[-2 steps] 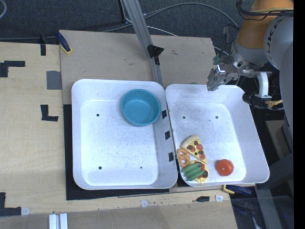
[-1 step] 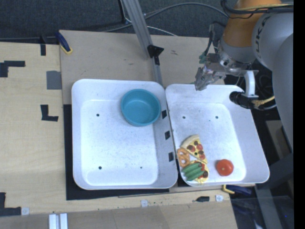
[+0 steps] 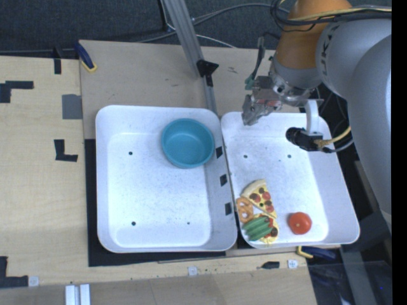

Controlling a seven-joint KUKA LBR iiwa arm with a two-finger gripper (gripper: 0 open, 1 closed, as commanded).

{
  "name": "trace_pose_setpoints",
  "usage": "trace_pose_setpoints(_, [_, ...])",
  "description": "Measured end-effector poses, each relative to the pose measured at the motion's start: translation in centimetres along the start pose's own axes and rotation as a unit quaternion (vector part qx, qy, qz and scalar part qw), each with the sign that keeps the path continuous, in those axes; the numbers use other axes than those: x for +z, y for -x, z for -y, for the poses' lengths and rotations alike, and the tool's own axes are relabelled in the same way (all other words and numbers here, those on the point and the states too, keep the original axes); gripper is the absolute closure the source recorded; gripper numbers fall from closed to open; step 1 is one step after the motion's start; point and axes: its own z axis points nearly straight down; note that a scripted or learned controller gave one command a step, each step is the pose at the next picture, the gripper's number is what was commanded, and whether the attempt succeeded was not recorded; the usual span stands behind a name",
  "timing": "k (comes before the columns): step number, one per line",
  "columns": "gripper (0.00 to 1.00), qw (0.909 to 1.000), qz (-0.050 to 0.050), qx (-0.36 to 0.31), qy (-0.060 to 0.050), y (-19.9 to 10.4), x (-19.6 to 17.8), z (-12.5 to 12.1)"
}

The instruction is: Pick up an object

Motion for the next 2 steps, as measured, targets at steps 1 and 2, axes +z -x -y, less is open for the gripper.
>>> trace_pose_setpoints(1, [1.00,1.0000,0.000,0.000,0.000,-4.5,-0.7,1.4])
trace_pose_setpoints(2, [1.00,1.0000,0.000,-0.001,0.000,-10.7,-0.2,2.2])
